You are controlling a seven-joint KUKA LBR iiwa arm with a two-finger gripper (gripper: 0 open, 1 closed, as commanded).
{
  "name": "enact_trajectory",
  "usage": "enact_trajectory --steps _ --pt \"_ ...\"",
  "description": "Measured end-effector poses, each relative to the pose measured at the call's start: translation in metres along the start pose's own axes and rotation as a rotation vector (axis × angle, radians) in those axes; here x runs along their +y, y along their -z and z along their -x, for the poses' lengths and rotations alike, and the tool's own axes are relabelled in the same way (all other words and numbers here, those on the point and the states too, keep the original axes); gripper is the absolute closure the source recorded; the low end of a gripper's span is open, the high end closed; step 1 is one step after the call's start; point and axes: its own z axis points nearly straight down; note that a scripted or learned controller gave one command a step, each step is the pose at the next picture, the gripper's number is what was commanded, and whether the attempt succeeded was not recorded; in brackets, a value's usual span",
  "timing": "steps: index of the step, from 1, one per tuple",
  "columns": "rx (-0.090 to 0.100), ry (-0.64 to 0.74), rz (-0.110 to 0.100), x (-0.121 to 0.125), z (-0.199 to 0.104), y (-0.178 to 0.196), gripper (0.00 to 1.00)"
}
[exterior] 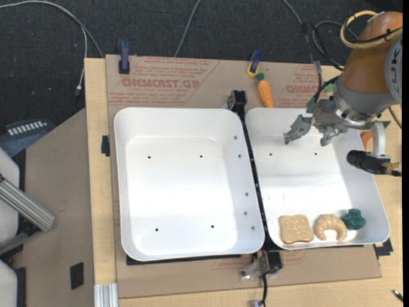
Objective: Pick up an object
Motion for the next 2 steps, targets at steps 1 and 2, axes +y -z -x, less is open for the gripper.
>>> enact_trajectory --steps 1,2 --pt "0.001 0.001 -0.004 -0.035 -0.030 -0.107 0.00" --pt "0.000 0.000 0.004 -0.054 -0.031 -0.058 0.00"
